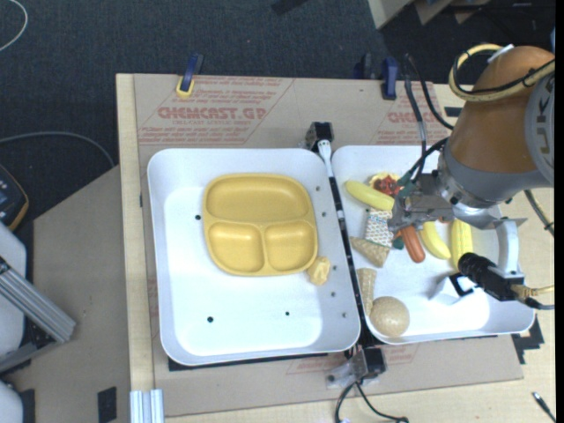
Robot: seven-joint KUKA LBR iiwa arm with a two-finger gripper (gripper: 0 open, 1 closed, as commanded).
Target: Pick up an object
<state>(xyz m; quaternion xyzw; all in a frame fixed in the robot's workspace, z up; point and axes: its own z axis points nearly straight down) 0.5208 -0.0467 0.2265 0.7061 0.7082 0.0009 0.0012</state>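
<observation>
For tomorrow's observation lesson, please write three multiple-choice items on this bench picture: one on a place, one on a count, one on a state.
1. Where does the yellow plastic divided plate lie?
A. in the left white bin
B. in the right white bin
C. on the brown board outside the bins

2. How many compartments does that plate have?
A. two
B. three
C. five

3. How does the plate lie?
A. flat, open side up
B. upside down
C. on edge against the bin wall

Answers:
1 A, as the plate sits in the left bin, while the toy food, such as the round tan bun, is in the right bin.
2 B, since one wide section runs above two smaller ones.
3 A, because its hollows face the camera.
</observation>
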